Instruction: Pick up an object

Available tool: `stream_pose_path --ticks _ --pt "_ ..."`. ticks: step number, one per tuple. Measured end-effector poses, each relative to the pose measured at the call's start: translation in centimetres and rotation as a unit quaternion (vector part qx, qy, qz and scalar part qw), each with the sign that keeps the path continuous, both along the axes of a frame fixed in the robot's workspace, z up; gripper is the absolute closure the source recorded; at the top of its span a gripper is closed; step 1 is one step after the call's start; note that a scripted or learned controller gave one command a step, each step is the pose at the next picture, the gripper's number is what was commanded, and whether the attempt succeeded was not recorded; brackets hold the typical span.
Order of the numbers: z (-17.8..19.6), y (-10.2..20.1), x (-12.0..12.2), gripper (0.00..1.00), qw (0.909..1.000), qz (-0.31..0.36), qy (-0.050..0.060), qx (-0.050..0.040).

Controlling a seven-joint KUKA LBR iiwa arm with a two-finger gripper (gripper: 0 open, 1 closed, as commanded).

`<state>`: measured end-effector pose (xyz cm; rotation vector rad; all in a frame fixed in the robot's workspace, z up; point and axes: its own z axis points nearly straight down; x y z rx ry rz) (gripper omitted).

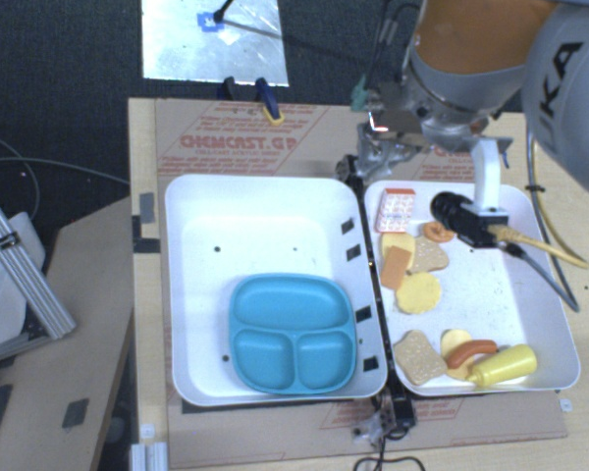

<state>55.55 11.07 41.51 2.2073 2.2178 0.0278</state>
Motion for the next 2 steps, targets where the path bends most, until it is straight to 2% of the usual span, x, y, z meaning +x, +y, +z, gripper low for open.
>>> stream_pose_path --ticks 1,2 --pt "-9.8 -0.5 -7.3 1.0 0.9999 -0.002 0.016 -0.0022" --pt "13.0 3.6 -4.9 1.0 1.0 0.002 0.001 0.0018"
